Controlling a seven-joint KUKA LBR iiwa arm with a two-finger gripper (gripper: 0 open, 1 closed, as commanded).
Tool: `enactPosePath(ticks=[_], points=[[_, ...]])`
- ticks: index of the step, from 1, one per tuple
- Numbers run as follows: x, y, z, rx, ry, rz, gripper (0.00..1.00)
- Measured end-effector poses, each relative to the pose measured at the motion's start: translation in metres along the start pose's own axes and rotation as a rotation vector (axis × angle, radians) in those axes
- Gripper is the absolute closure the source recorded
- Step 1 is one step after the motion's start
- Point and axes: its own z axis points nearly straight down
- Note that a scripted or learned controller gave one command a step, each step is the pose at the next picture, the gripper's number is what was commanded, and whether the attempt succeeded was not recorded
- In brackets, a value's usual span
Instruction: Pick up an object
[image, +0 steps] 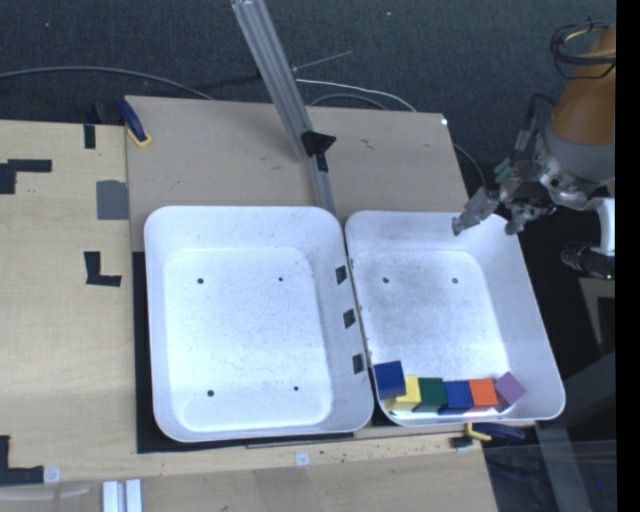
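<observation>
Looking down on the tabletop (230, 150), you see two shallow white bins side by side. Take the right bin (520, 300) as your landmark. Along its near wall sits a row of small blocks, packed edge to edge: a blue block (388, 377) at the near-left corner, a yellow block (406, 398) just beside and slightly nearer than it, then a green block (431, 391), a second blue block (458, 395), an orange block (482, 392) and a purple block (509, 387) tilted up against the near-right corner. They all lie well apart from the far rim of that bin.

The gripper (487, 212) hangs at the far-right corner of the right bin, above its rim, on the grey arm (585, 125) that comes in from the right. You can make out two dark fingers (468, 220) spread apart, with nothing between them. The gripper is far from the row of blocks, across the whole depth of the bin.

To the left of the right bin, touching it along a shared edge with dark clips, lies the left bin (160, 300). Beyond the seam between the bins, a metal pole (280, 75) rises at a slant from the tabletop.
</observation>
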Motion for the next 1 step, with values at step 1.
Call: enactPosePath(ticks=[1], points=[[-0.0100, -0.0453, 0.0306, 0.005, 0.001, 0.003, 0.00]])
